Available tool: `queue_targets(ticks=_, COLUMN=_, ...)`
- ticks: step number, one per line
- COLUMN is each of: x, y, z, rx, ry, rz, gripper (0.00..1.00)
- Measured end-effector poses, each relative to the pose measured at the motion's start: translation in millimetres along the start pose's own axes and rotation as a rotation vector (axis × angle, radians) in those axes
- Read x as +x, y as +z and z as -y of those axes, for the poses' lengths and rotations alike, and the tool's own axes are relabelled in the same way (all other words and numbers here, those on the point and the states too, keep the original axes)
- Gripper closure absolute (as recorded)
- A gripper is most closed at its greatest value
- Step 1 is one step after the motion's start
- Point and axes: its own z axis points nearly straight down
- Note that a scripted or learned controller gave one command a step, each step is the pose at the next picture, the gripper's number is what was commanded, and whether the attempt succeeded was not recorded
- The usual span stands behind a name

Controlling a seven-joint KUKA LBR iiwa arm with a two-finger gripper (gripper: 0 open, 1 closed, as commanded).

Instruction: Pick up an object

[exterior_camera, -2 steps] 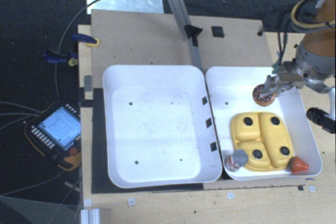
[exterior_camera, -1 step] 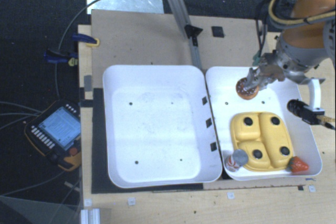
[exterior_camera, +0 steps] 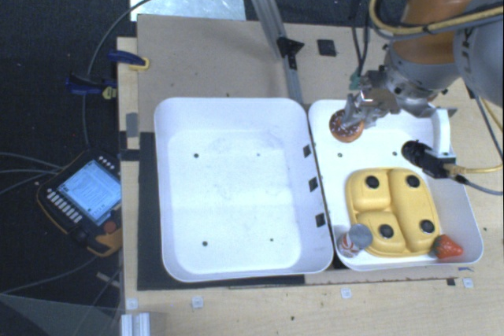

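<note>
My gripper hangs over the back left part of the right bin. Its fingertips sit right on a small round brown and orange object that lies on the bin floor. A large yellow block with several dark holes fills the bin's front half. Beside the block's front left corner lies a small grey and red piece. A red object rests at the block's front right corner.
The left bin stands beside the right one, with black clips on the shared wall. A black part with a cable juts over the right bin's right side. A teach pendant lies off the bench at left.
</note>
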Motion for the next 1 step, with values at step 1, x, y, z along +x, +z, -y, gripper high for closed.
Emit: queue_targets(ticks=1, x=54.2, y=17.4, z=-7.9, rx=0.003, ry=0.000, rz=0.000, gripper=1.00)
